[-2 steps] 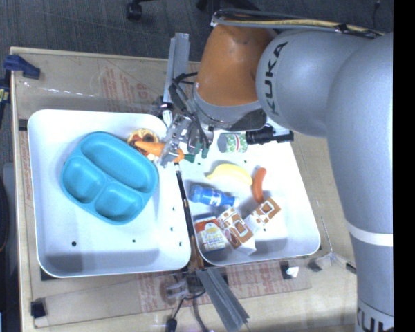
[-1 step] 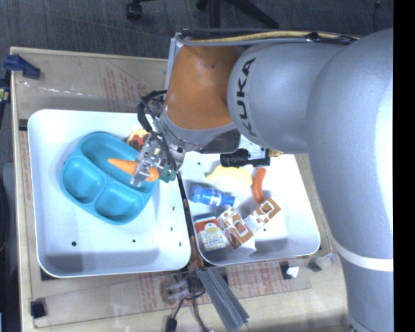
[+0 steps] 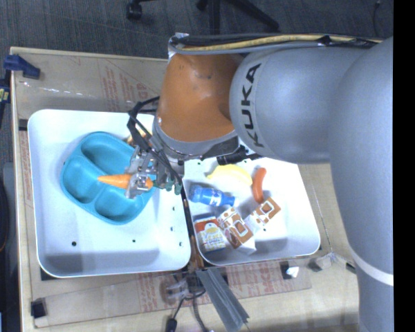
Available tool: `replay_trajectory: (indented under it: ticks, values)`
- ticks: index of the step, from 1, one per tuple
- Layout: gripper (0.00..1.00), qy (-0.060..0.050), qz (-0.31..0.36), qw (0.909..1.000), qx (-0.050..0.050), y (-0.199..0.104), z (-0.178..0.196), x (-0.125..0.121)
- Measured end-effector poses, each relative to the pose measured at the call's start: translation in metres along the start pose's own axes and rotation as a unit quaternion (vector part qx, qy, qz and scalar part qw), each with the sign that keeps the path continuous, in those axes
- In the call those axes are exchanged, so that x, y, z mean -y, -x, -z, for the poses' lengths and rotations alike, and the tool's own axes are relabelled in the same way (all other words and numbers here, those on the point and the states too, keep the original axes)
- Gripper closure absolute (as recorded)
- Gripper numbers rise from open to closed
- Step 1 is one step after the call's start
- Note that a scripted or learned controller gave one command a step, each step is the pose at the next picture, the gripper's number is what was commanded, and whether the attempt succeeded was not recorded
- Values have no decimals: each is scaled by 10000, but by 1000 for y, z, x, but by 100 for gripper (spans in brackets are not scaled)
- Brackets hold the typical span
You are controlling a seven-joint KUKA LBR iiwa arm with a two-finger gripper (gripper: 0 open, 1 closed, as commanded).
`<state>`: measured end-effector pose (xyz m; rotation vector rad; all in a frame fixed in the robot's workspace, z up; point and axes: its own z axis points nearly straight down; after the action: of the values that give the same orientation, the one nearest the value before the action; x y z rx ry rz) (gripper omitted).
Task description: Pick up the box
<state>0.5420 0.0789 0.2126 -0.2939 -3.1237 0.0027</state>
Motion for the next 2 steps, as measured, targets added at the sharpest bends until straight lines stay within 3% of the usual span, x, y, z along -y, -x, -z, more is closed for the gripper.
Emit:
replay_trajectory:
  ticks: [1,2]
  values:
    - [100,3,2673,9636,22,-2,21,-13]
    - [100,0,3614,9324,28,13,90,-46]
